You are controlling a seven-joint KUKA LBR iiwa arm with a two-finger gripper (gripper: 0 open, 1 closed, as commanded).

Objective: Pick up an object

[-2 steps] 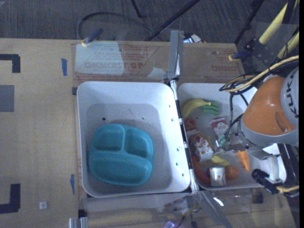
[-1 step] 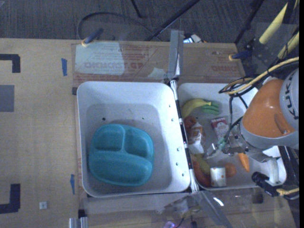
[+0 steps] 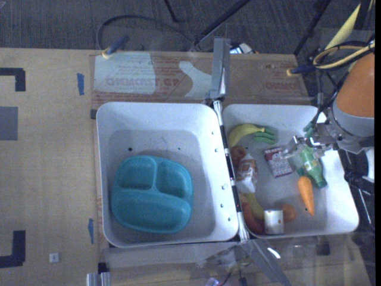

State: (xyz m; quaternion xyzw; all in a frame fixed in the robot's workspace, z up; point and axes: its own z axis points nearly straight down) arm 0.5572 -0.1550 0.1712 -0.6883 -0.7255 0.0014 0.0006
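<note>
1. You are looking at a plywood bench (image 3: 47, 177) with blue tape marks, above dark carpet crossed by cables and stand legs. None of that clutter reaches into the bins.
2. The left bin (image 3: 113, 121) holds one teal divided plate (image 3: 152, 193), sitting toward 6 o'clock. It is wide and shallow, a poor target for two fingers, and well apart from the arm.
3. In the right bin (image 3: 345, 219) the goods crowd the dividing wall: a banana (image 3: 244, 131) at 11 o'clock, a wrapped snack (image 3: 245, 169) below it, and a small metal box (image 3: 273, 220) at 6 o'clock. A grasp there risks hitting the wall or catching two things at once.
4. A small card packet (image 3: 277, 161) lies near the centre. It is flat and probably slips under closing fingers.
5. The gripper (image 3: 305, 145) hangs at about 2 o'clock, right over the green bottle (image 3: 312, 168), likely the pick. I cannot tell whether its jaws are apart or together, nor whether it touches the bottle.
6. The carrot (image 3: 306, 195) lies just beside the bottle at 5 o'clock. A tilted, rounded bottle may roll aside or squirt out, and the carrot may get nudged.
</note>
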